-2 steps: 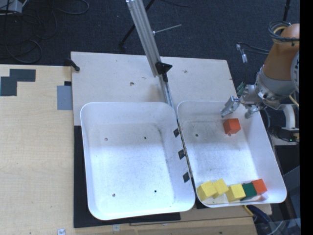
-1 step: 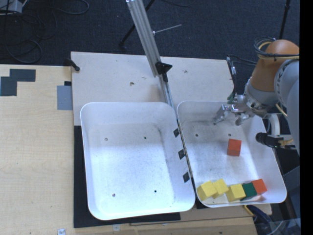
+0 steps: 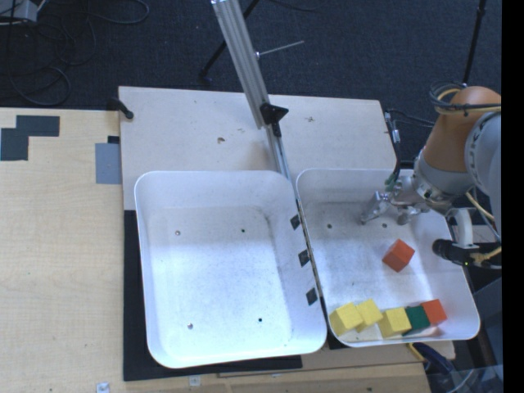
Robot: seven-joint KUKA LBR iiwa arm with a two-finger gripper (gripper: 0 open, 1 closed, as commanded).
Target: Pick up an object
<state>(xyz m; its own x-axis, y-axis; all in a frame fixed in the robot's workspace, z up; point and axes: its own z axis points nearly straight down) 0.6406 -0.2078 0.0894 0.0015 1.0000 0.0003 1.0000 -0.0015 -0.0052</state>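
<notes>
Two bins side by side, blocks in the right one

Relative to the right shallow white plastic bin (image 3: 458,334): orange cube (image 3: 399,255) mid-floor; row of yellow, green and orange blocks (image 3: 396,317) along its near wall.

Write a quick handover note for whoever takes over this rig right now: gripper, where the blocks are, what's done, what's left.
Gripper: over the right bin, far half, nothing between its fingers.
Orange block: alone mid-bin, near the gripper.
Row at the near edge: two yellow blocks, another yellow block, green block, orange-red block.
Left bin: beside it.
Done: no pick yet.
Left: grasp and lift one block.
</notes>
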